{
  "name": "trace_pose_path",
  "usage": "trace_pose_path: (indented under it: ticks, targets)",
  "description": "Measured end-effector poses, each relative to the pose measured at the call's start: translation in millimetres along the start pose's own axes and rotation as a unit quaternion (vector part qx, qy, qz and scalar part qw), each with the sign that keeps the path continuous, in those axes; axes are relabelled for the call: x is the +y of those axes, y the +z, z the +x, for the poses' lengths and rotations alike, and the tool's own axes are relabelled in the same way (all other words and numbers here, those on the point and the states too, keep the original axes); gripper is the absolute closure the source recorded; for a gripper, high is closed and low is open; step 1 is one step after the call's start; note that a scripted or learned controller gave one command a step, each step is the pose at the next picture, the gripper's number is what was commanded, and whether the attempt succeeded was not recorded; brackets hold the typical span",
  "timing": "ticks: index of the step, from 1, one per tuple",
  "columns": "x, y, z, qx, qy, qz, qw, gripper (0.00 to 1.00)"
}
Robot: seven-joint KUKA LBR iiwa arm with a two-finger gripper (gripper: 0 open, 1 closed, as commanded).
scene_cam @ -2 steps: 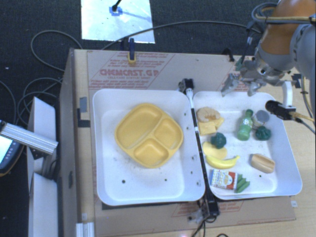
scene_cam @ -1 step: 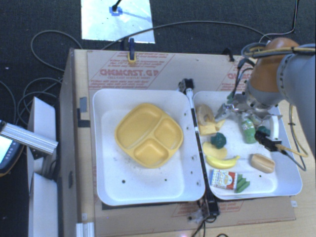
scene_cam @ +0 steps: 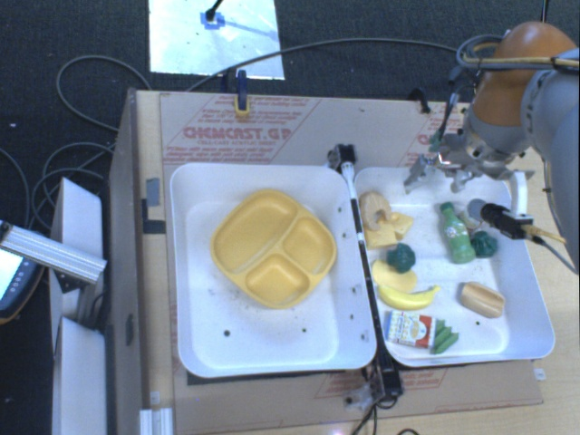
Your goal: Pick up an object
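The end effector is seen over the right bin's far edge, fingers spread, nothing held. Just below it, a green bottle is laid lengthwise, cap toward the far edge.

Red letters on the brown cardboard sheet under the bins read "CHEMCAST GP". They sit near its far edge. Other print is too blurry to read.

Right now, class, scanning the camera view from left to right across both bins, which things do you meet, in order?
Yellow divided plate → cheese wedge → banana → green bottle → bread roll.
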State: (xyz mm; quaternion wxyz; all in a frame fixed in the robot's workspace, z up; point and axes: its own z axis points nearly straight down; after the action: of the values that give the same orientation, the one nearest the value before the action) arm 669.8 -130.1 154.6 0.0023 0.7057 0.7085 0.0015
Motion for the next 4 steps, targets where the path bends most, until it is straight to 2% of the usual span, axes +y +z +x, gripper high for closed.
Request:
trace_pose_path:
  ticks: [1, 2, 3, 4]
  targets:
    - [-17.4, 30.4, -45.1, 0.001, -0.001, -0.004, 1.0000, 0.00]
    - [-12.1, 47.0, -40.6, 0.000, 0.001, 0.001, 1.0000, 0.00]
    - [-82.7, 70.3, -77.2, 0.000, 0.002, 0.003, 1.0000, 0.00]
    - [-80.8, 59.0, -76.1, 0.000, 0.001, 0.001, 1.0000, 1.00]
